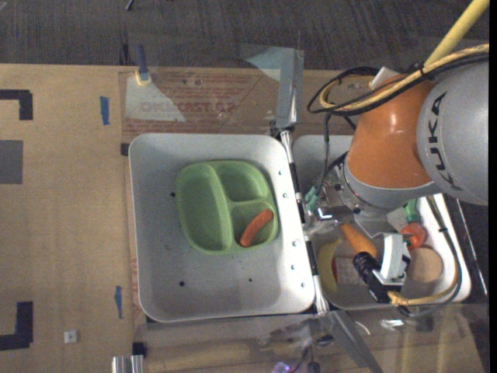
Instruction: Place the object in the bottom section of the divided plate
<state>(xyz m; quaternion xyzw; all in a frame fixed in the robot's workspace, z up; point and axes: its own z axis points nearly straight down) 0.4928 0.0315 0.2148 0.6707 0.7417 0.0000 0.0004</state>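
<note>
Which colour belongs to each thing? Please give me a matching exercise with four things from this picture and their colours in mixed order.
Things:
1 divided plate
2 left bin
3 band on the arm
4 round object in the right bin

Colours:
A orange
B tan
C green
D white

Pairs: 1-C; 2-D; 3-A; 4-B

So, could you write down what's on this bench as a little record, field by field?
left bin: holds the green divided plate
plate contents: one orange carrot-shaped piece, lying tilted in the lower right section
right bin: partly hidden by the arm
right bin contents: a second orange piece, a red item, a tan round item
gripper: over the right bin's left side, apart from the plate
</note>
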